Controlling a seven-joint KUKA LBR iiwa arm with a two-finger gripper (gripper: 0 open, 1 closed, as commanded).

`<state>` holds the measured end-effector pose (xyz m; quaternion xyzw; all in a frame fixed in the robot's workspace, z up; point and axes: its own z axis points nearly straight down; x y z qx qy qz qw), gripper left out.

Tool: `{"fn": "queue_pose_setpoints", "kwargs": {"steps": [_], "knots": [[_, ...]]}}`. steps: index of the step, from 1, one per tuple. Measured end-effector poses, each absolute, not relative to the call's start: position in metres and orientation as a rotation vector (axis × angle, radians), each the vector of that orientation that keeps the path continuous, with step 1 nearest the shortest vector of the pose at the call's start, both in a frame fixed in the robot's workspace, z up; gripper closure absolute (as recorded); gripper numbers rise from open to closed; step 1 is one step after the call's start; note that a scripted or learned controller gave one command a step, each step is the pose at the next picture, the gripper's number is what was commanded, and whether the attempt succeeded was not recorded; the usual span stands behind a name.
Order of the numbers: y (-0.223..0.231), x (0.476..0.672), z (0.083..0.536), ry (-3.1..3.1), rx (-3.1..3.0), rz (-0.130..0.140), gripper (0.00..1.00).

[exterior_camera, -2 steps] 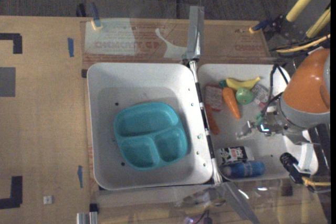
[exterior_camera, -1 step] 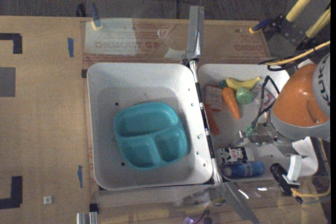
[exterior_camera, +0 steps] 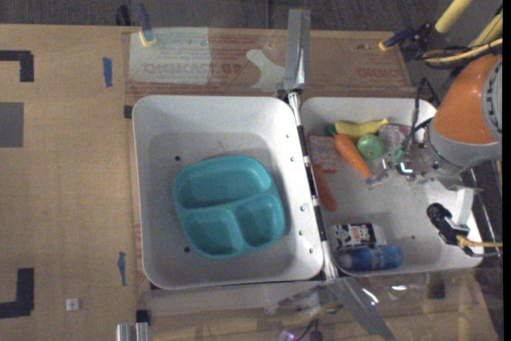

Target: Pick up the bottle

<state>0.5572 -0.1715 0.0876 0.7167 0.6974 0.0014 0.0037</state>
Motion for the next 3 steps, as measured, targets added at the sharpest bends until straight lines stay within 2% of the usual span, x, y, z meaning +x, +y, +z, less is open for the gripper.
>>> {"fn": "queue_pose_setpoints", "kwargs": {"steps": [1,2,3], "knots": [[-0.1864,0.4791,0.0919,2.472,1.939,0.0,0.0],[-0.1876,0.4794,0.1016,2.466,1.942,0.002,1.0],[-0.1876,0.4793,0.1015,2.466,1.942,0.002,0.0]]}}
